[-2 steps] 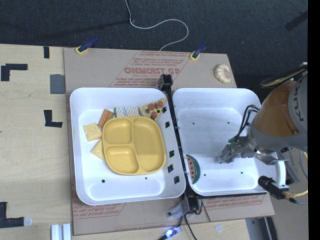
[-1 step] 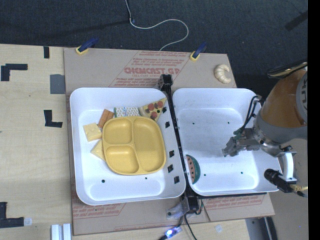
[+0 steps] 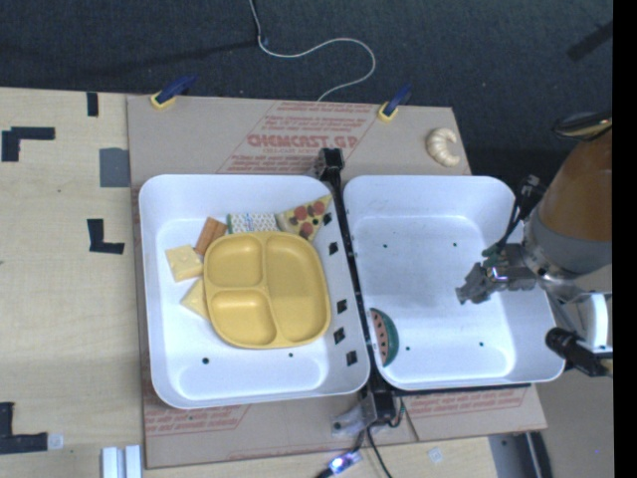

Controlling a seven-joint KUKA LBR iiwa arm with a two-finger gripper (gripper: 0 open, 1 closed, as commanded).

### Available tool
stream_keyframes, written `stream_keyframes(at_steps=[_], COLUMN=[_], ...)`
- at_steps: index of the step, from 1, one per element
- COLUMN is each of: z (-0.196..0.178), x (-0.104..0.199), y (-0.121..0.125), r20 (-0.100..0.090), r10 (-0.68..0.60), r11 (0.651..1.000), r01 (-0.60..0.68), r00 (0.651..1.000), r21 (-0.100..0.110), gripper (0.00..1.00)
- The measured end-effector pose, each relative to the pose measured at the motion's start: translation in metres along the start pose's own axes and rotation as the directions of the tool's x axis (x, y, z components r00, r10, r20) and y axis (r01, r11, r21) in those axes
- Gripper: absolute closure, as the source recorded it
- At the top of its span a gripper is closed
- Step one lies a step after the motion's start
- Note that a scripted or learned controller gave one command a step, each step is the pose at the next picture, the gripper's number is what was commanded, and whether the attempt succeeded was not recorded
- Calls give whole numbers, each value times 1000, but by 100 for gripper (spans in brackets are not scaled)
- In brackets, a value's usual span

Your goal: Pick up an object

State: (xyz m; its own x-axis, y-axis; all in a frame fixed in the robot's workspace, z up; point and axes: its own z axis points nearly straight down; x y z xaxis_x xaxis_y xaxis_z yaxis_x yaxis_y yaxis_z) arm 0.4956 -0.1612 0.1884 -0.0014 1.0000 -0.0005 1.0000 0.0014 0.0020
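Looking down, you see the gripper (image 3: 476, 289) low over the right bin (image 3: 428, 217); you cannot tell its state. The watermelon slice (image 3: 383, 335) lies at that bin's left wall. The yellow plate (image 3: 267, 289) sits in the left bin (image 3: 164, 207).

Grey arm (image 3: 572, 217) (orange-banded) reaches from right, end effector (image 3: 476, 289) low.
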Motion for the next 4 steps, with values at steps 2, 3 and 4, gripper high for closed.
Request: stream_keyframes(at_steps=[2, 3, 4], z=[-47, -50, -37], x=[49, 97, 150], y=[20, 35, 55], r20=[-2, -2, 0], r10=[-5, -5, -4], r11=[1000, 1000, 1000], r01=[5, 6, 4], r00=[1000, 1000, 1000], r21=[2, 3, 4], gripper=[100, 100, 100])
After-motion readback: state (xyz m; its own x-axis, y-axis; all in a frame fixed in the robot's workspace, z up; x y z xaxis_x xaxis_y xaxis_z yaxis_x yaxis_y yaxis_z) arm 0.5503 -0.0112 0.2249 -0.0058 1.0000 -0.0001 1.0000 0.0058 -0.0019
